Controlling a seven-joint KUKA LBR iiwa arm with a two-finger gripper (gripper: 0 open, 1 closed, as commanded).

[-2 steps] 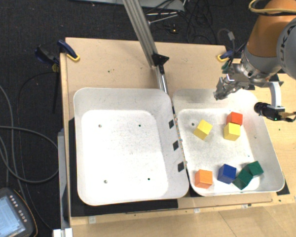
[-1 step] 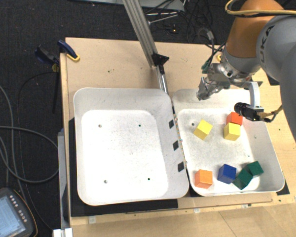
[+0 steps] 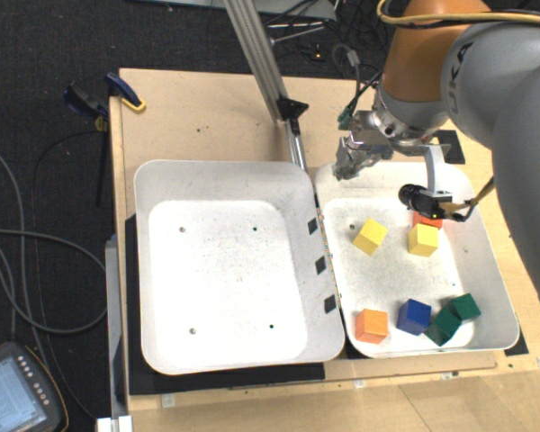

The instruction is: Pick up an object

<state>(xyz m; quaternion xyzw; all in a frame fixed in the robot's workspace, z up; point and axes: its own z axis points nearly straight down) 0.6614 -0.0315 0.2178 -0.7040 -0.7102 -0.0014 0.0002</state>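
The big grey arm with its orange band comes in from the upper right of the frame. Its gripper hangs over the top edge of the right bin, near the place where the two bins meet. I cannot tell how the gripper's tips stand, because they are small and dark, and I see no block between them. The blocks all lie in the right bin. A yellow block sits near the top of that bin, below the gripper and apart from it. A second yellow block lies to its right, with a red block just above it, touching it. Along the bottom of the bin are an orange block, a blue block and two green blocks close together. The left bin fills the middle left of the frame.
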